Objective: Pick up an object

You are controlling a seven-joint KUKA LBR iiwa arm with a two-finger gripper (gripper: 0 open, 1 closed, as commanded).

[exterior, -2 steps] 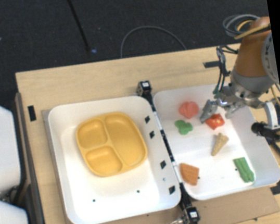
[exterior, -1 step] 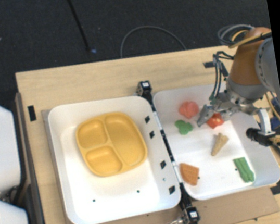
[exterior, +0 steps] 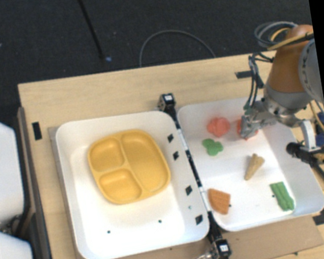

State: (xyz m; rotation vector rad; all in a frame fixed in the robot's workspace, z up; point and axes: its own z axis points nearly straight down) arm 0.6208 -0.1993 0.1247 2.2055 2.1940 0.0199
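Note:
My gripper (exterior: 249, 126) hangs low over the back of the right bin (exterior: 302, 204), reaching in from the right. A small red object (exterior: 247, 133) shows right at its tip, partly hidden by it. A pink-red round piece (exterior: 218, 126) lies just to the gripper's left. A green clover-shaped piece (exterior: 213, 146) sits further left, near the divider. In the bin's middle lies a tan cone (exterior: 253, 166). An orange wedge (exterior: 219, 200) rests at the front left and a green block (exterior: 282, 196) at the front right.
The left bin (exterior: 86, 229) holds a yellow divided tray (exterior: 129, 164). Black clips (exterior: 185, 152) line the ridge between the bins. Cables and a black bracket (exterior: 306, 152) sit at the right bin's right edge.

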